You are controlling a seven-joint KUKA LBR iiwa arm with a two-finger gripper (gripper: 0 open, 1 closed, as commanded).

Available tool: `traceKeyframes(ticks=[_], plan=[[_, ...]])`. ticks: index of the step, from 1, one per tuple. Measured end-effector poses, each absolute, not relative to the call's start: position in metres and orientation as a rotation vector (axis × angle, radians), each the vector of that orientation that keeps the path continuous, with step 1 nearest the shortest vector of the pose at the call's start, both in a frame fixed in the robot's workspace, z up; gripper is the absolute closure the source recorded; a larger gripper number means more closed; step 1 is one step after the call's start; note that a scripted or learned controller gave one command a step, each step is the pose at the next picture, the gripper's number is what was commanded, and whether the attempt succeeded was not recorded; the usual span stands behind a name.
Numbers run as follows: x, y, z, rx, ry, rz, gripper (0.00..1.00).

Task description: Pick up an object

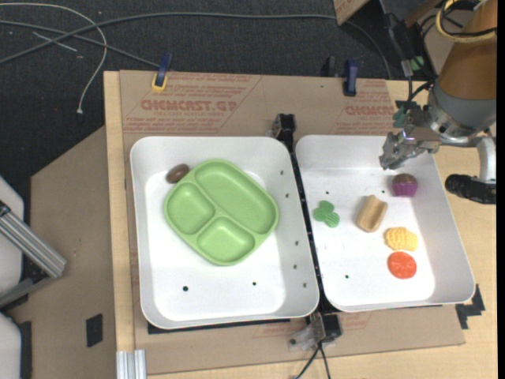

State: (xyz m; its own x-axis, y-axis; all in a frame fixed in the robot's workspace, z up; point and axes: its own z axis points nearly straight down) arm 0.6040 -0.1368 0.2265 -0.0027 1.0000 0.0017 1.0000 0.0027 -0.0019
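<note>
The claw (pixel 392 158) hovers near the right bin's (pixel 347 283) far edge, just above a purple toy (pixel 405 185); how wide it stands I cannot tell. This looks like the approach step, nothing gripped yet. Next it likely needs to descend squarely over the purple toy and close.

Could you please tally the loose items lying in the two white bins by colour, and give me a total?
Green: 2, a green divided plastic tray and a small green leafy toy
Brown: 1, a small dark brown oval piece
Purple: 1, a small purple round toy
Tan: 1, a tan cylinder-shaped toy
Yellow: 1, a yellow bumpy toy
Red-orange: 1, a red-orange round toy
Total: 7
</note>
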Motion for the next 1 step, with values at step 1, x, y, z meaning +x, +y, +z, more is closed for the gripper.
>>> traceKeyframes(ticks=[1], plan=[[0.5867,-0.0915,0.2365,-2.217,-2.222,0.001,1.00]])
